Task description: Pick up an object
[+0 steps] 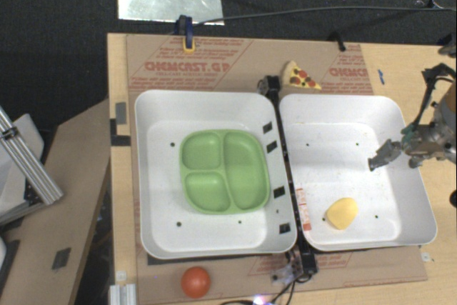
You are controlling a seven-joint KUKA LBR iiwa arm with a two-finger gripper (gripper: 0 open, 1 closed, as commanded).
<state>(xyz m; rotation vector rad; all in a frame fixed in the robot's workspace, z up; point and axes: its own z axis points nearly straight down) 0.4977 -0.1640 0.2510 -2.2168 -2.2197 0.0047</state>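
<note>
- Gripper (pixel 378 159) hangs over the right bin (pixel 400 118), at frame right; finger state cannot be told.
- A yellow, possibly lemon-like object (pixel 342 213) lies lower left of it, apart.

red lettering is showing on the brown protective sheet (pixel 214 61) covering the table, reading "chemcast gp" behind the left bin and repeating, partly cut off, behind the right bin.

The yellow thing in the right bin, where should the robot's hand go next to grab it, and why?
Probably slide toward the near-left and lower over the yellow object. The gripper sits over the right bin, up and right of it in the picture, apart from it, with nothing in between.
</note>
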